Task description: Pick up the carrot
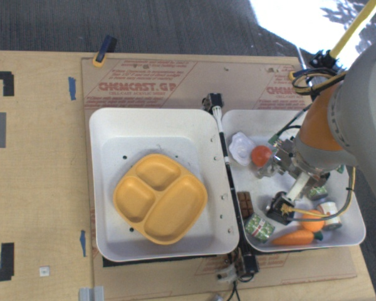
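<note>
The carrot (293, 237) is orange with a green stub at its right end. It lies flat along the near wall of the right bin (358, 213). My gripper (274, 162) hangs over the middle of that bin, well behind the carrot and right beside a red tomato (261, 155). The arm's orange band and grey body cover the bin's right rear part. Nothing of the carrot is touched by the gripper.
The right bin also holds a white crumpled item (241, 147), a brown chocolate bar (244, 201), a green-and-white box (259, 227), a small orange piece (314, 225) and a white-teal item (326, 209). A yellow divided plate (160, 197) sits in the left bin (106, 137).
</note>
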